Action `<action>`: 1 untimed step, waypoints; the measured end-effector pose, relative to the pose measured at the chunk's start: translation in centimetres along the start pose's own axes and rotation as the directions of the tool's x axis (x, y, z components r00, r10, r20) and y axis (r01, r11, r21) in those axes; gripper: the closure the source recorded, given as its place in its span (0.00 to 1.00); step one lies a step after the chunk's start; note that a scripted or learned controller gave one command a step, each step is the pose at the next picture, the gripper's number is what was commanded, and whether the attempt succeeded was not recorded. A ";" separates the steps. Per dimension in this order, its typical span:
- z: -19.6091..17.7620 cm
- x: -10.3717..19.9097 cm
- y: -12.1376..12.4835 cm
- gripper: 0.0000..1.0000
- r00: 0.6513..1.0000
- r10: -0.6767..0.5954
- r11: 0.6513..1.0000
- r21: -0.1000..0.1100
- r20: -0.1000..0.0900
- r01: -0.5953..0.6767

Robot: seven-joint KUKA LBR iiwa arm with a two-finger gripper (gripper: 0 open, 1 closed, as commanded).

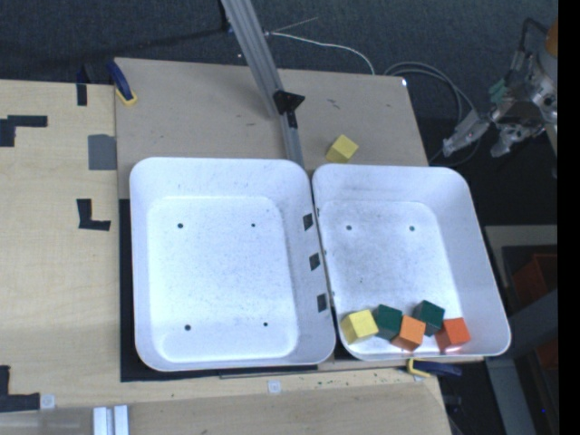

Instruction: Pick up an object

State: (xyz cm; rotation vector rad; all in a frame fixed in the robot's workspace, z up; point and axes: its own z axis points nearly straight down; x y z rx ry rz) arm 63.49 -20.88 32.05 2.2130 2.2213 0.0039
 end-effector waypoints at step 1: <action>-8.2 1.7 2.2 0.00 1.000 -0.001 1.000 -0.003 0.000 0.001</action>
